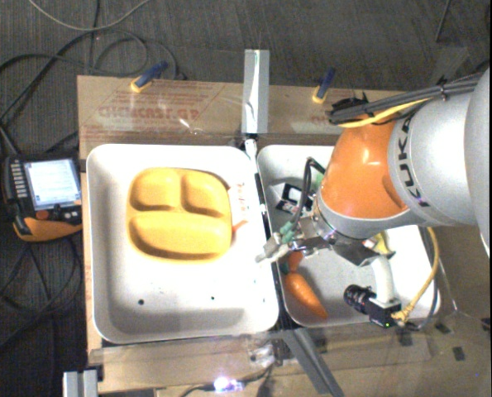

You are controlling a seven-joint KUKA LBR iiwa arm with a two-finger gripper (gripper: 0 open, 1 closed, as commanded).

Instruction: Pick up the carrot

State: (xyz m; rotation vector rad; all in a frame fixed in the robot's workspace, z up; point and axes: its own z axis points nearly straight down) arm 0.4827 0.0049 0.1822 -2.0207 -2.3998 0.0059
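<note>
Carrot-picking scene from above: the grey arm [444, 164] with its orange band reaches in from the right over the right bin [423, 304]. Beside it, the left bin [113, 304] holds a yellow divided tray [181, 213]. The carrot [303, 296] lies near the right bin's lower left corner, against its left wall. Just above the carrot's upper end sits the gripper [295, 246]; whether it is open or closed cannot be told, since the wrist hides it.
</note>
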